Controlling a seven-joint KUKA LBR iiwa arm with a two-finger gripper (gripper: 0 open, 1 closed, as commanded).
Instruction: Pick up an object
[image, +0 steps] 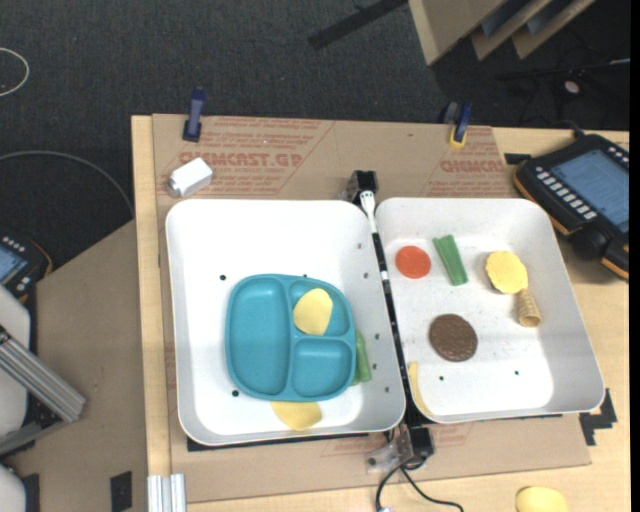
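The right bin (560, 300) holds an orange-red disc (413, 262), a green stick (450, 259), a yellow round piece (506, 271), a small tan cone-shaped piece (528, 309) and a brown disc (453, 337). In the left bin (200, 300) lies a teal divided plate (290, 336) with a yellow piece (313, 311) in its upper right compartment. Another yellow piece (297, 412) lies below the plate, and a green piece (362, 358) sticks out at the plate's right edge. A pale yellow sliver (413, 387) rests against the right bin's left wall.
A white block (190, 177) lies on the cardboard at the back left. Blue clamps (194, 114) (459, 123) hold the board's far edge. A black tablet (585, 190) sits at the right. A yellow object (540, 499) lies at the bottom right, outside the bins.
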